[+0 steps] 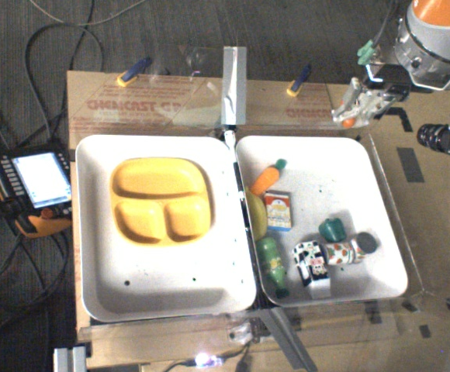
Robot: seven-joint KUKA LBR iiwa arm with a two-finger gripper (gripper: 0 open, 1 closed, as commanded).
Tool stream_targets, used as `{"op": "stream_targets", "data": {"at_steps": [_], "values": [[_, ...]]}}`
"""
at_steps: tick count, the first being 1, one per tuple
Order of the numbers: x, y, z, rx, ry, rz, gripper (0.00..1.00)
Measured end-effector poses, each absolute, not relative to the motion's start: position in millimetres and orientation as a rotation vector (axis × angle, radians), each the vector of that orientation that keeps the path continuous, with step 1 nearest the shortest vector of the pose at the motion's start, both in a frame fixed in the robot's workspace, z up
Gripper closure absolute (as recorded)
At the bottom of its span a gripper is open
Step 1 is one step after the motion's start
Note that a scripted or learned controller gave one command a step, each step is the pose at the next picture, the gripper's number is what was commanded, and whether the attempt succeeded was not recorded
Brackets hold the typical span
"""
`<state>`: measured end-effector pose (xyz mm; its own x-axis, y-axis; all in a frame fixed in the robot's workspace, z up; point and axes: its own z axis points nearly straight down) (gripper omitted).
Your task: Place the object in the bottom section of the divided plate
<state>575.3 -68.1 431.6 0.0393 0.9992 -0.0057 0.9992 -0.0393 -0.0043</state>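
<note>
My pincer point(358, 105) hangs beyond the right bin's point(380, 177) top rim; whether it's clenched I can't tell. The toys lie at 7 o'clock from it, the divided plate point(161, 200) farther out at 8.

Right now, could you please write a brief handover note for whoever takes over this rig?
Gripper: raised beyond the far right corner of the right bin; something small and orange shows at its tip, but I cannot tell whether it is gripped.
Yellow divided plate: in the left bin, with nothing in any section.
Right bin holds a toy carrot, a small box, a yellow piece, a green bottle, a cow-patterned carton, a green piece and a small can.
Done: nothing placed yet.
Left: get an object into the plate's bottom section.
</note>
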Motion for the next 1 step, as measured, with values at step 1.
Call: {"op": "stream_targets", "data": {"at_steps": [1], "values": [[500.2, -25.3, 363.0, 2.435, 1.990, -0.013, 1.00]]}}
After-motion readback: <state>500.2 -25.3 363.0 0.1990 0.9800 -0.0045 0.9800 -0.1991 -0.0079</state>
